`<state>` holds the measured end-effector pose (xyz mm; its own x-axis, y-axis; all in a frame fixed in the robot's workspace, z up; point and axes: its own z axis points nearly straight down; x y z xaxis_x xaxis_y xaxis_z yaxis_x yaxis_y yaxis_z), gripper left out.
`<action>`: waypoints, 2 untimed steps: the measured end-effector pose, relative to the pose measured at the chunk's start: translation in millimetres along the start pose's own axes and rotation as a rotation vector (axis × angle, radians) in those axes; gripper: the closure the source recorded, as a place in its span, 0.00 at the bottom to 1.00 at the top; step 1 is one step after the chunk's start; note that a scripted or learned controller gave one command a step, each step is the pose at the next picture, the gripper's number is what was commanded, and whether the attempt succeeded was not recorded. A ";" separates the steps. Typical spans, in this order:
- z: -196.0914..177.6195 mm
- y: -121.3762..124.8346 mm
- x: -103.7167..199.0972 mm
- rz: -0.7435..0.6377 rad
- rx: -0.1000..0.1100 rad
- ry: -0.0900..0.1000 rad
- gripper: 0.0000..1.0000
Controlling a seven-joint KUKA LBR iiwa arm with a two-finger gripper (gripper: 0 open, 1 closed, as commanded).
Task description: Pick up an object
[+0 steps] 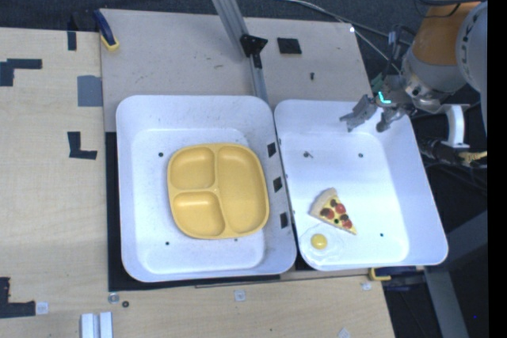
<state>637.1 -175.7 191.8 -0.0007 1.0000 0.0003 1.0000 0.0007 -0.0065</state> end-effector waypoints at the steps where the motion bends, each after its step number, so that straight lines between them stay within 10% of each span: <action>1: -2.5 1.3 0.0 -0.001 -0.005 -0.001 0.00; 2: 58.7 -7.2 -1.0 -0.001 0.000 -0.001 0.00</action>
<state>629.5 -176.7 133.1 -0.0012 1.0000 -0.0003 1.0000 0.0012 -0.0068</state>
